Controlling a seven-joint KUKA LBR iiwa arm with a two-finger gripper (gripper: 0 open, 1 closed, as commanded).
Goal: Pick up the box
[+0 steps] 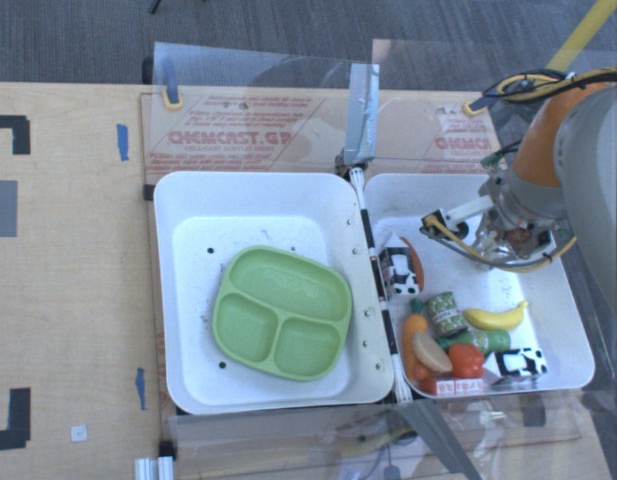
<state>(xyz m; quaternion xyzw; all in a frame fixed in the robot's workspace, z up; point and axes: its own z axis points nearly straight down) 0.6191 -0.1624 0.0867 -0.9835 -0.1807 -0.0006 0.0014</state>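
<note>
Tool (491,240) hangs over the right bin's (573,308) upper half; whether it is apart or together cannot be told. The box (399,271), black-and-white cow print, stands against that bin's left wall. Toy food crowds the lower end, including a banana (496,317). In the left bin (178,268) lies a green divided plate (281,313).

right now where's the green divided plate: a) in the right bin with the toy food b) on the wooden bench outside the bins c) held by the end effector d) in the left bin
d: the green divided plate lies flat on the floor of the left bin, while the banana and other toy food sit in the right bin.
</note>
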